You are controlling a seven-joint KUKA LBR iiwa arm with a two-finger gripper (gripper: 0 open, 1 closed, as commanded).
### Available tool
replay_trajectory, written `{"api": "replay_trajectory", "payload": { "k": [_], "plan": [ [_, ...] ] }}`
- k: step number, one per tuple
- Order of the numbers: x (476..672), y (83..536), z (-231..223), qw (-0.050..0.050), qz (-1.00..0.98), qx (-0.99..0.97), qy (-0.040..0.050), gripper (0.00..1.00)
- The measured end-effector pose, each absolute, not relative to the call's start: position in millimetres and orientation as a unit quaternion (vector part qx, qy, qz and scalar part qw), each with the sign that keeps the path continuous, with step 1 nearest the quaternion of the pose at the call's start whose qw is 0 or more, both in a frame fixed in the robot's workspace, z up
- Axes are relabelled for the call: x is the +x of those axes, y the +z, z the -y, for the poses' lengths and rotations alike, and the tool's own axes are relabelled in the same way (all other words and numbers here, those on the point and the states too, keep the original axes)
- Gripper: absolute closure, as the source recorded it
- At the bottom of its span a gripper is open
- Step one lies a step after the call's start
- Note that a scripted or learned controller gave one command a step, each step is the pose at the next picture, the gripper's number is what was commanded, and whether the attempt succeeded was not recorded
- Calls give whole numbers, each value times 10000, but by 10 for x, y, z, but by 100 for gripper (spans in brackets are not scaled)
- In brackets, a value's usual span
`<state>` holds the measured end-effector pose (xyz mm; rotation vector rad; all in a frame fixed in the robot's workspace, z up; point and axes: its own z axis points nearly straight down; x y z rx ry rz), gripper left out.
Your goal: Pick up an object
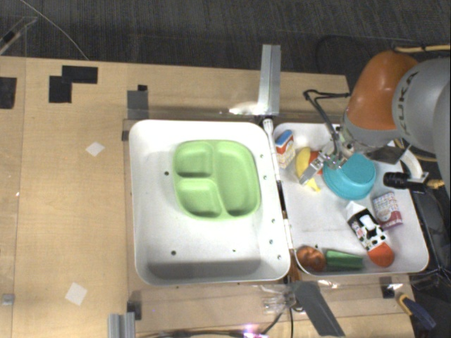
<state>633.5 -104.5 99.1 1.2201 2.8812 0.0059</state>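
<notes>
The pincer hangs low over the right bin, at the left rim of a teal bowl; whether it is released or clenched I cannot tell from this slant, and nothing is visibly caught in it. Directly at its tip, on the side away from the arm, lies a yellow object, smooth and rounded like a toy banana, its long axis running from the far side of the bin toward the near side, slightly tilted, touching or just under the pincer's metal parts. Beyond it, further from the arm, stands a small carton in white, red and blue, against the bin's left wall.

The teal bowl is round, glossy plastic, just beside the pincer toward the arm. Nearer the camera from the pincer lies a white bottle with black markings and an orange-red end, its long axis slanting toward the near right corner. Beside it sits a crinkled packet. Along the near wall rest a brown rounded item and a dark green cylinder lying crosswise.

Well away, across the divider, the left bin holds a light green compartment tray of matte plastic with rounded corners.
</notes>
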Motion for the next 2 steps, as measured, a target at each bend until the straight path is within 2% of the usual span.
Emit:
{"api": "replay_trajectory", "payload": {
  "k": [1,2],
  "plan": [
    [6257,930,895,112,-8858,4639,34,0],
    [6006,946,884,110,-8357,5490,91,0]
  ]
}}
